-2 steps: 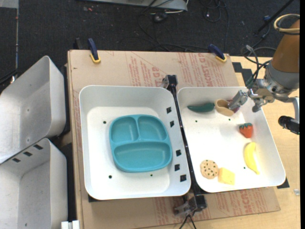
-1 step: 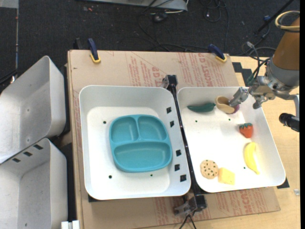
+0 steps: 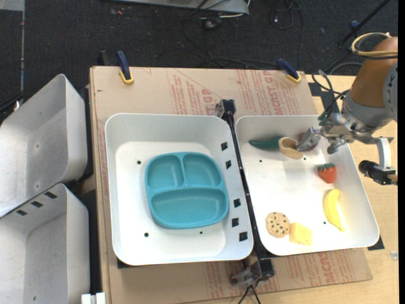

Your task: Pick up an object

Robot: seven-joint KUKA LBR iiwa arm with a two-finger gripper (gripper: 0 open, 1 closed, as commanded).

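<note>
Your gripper (image 3: 314, 138) sits low over the back of the right bin (image 3: 367, 198), and I cannot tell from this slanted view what state it is in. Its tip is just beside a small tan cup-like piece (image 3: 289, 147), perhaps touching it, but nothing shows clearly as lifted or held. A dark green object (image 3: 264, 143) lies just to the cup's left.

Further out in the same bin you have a red strawberry (image 3: 326, 172), a yellow banana (image 3: 333, 209), a cookie (image 3: 277, 223) and a yellow cheese wedge (image 3: 300, 234), all resting on the bin floor. The left bin (image 3: 120, 170) carries a blue divided plate (image 3: 186, 190).

By my reading, the pick is not done: every object looks settled in a bin. You are at the approach or grasp stage, and the closing and lift are left.
</note>
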